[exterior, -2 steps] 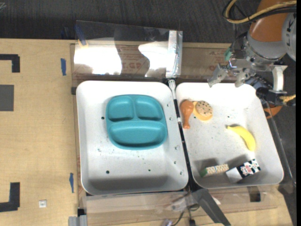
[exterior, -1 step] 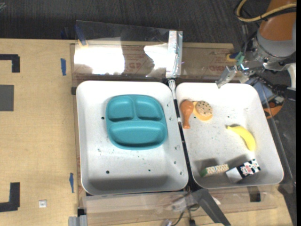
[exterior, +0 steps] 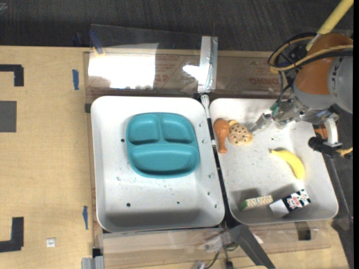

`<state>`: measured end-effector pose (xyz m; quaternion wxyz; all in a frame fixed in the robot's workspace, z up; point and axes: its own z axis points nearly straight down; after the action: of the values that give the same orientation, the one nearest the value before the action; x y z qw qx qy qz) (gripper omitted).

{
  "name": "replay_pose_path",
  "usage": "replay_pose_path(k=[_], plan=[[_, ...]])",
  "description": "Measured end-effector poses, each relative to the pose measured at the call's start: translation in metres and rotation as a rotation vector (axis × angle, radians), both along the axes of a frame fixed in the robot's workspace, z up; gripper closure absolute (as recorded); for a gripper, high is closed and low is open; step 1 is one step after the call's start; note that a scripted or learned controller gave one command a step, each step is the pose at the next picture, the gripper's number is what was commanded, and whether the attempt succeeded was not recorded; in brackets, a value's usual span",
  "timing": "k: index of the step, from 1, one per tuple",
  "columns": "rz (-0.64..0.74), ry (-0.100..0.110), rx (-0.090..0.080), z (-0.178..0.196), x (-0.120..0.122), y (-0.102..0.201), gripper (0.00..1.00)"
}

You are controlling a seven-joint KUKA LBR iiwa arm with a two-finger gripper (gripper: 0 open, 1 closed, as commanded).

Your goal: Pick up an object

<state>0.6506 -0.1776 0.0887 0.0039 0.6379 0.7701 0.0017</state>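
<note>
In the right bin (exterior: 320, 206) an orange toy drumstick (exterior: 222, 132) lies by the left wall, with a chocolate-chip cookie (exterior: 239, 134) touching its right side. A yellow banana (exterior: 291, 162) sits right of centre. Near the front wall lie a small speckled bar (exterior: 258, 201) and a black-and-white box (exterior: 297, 200). My gripper (exterior: 259, 123) reaches in from the upper right, its tip just right of and slightly above the cookie. Nothing is visibly held in it.
The left bin (exterior: 112, 195) holds a teal divided plate (exterior: 162, 144). A clear sheet (exterior: 151, 66) stands behind the bins. The arm's orange band (exterior: 314, 74) and cables hang over the right bin's back right corner.
</note>
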Motion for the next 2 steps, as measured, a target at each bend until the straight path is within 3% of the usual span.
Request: replay_pose_path(k=[1, 2], plan=[[0.008, 0.005, 0.001, 0.013, -0.089, -0.008, 0.00], [0.151, 0.003, -0.001, -0.001, -0.153, -0.016, 0.00]])
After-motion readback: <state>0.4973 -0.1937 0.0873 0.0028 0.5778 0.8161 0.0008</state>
